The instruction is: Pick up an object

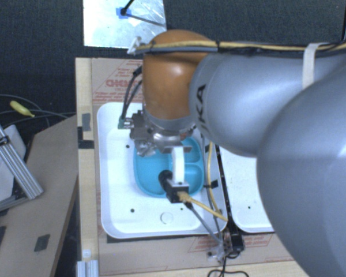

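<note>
The gripper [160, 144] hangs low over the blue divided dish [147, 179], which lies in the left bin [114, 203]; the wrist hides its tip, so I cannot tell its grip; likely 0 objects lifted yet; grasp and lift remain.

Light-blue dish [147, 180] in white bin [112, 175]; grey arm [265, 108] with orange band [170, 79]
</note>
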Robot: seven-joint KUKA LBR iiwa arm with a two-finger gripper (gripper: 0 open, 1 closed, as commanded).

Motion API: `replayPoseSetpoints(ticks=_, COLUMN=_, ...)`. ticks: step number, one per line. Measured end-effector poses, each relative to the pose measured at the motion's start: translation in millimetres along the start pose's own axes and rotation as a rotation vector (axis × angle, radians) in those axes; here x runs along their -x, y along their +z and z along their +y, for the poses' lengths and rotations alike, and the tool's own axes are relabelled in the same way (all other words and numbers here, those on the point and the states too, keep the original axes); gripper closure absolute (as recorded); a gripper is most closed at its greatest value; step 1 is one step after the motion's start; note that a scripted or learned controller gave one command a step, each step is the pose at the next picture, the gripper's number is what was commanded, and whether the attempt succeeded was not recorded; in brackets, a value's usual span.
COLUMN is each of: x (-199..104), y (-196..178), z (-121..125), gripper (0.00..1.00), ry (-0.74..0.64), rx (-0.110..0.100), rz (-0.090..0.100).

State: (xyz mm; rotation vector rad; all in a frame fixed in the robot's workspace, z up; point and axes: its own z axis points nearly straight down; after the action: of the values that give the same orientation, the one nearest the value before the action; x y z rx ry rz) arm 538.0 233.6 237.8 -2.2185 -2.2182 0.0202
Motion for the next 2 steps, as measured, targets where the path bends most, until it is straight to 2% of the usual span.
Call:
replayPoseSetpoints(ticks=1, x=-1, y=-3, z=-32, gripper=1.0, ry=-0.003, rx=0.009, rz=0.006)
replayPoseSetpoints(ticks=2, x=73, y=-61, z=-52, gripper=1.0, ry=0.005, rx=0.018, rz=0.007)
